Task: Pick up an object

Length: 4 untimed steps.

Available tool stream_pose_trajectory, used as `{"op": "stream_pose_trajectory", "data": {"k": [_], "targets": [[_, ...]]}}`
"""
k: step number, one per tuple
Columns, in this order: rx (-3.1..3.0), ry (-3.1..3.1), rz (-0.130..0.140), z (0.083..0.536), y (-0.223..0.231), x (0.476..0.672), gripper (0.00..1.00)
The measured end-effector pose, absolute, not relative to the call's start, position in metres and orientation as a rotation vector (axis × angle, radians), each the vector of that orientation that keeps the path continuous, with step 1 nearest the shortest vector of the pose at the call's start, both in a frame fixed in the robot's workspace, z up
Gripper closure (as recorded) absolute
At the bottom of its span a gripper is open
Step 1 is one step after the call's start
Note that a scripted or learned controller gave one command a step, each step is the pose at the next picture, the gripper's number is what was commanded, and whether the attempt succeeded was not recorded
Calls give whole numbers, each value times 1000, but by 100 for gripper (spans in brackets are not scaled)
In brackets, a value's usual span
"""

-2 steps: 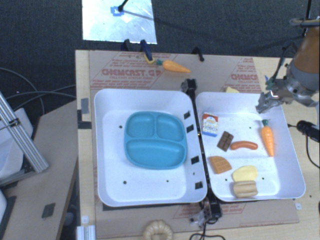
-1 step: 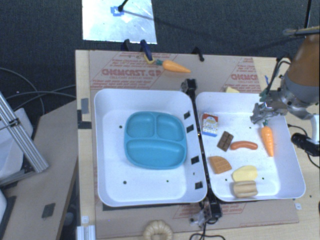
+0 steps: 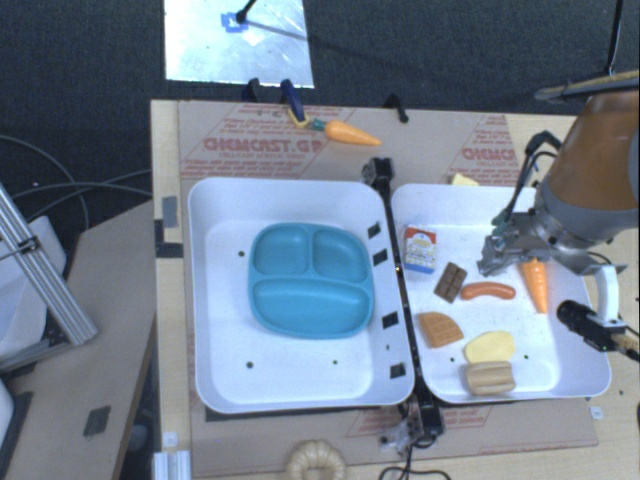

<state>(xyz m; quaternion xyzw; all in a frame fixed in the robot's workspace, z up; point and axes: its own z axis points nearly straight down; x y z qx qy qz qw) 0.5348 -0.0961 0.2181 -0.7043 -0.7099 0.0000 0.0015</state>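
Two white bins sit side by side on the bench. The left bin (image 3: 215, 268) holds a blue plate (image 3: 310, 278) with three sections, lying near its middle.

The right bin (image 3: 585, 368) holds toy food. A small milk carton (image 3: 420, 248) is near its left wall. Just right of the carton lies a brown chocolate bar (image 3: 450, 282), and beside that a red sausage (image 3: 488, 291). An orange carrot (image 3: 537, 284) lies toward the right side, pointing at the bin's front edge. Near the front edge are a tan toast slice (image 3: 439, 328), a yellow piece (image 3: 488, 347) and a bread roll (image 3: 489, 377). A pale yellow bit (image 3: 464, 180) peeks over the far rim.

The gripper (image 3: 500, 251) hangs over the right bin, just above the sausage and beside the top of the carrot. Nothing can be seen held in it, and how wide it stands cannot be told.

Another carrot (image 3: 348, 133) lies on the cardboard behind the left bin.
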Motion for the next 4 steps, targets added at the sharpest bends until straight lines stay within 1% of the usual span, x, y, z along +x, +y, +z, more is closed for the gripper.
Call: {"op": "stream_pose_trajectory", "data": {"k": [1, 2, 3, 4], "targets": [[-2211, -2229, -1, 224, -54, 506, 100], [-2220, -2222, 0, 216, -54, 494, 100], [-2218, -2228, -4, 235, -51, 490, 100], [-2219, -2222, 0, 214, -54, 487, 100]]}}
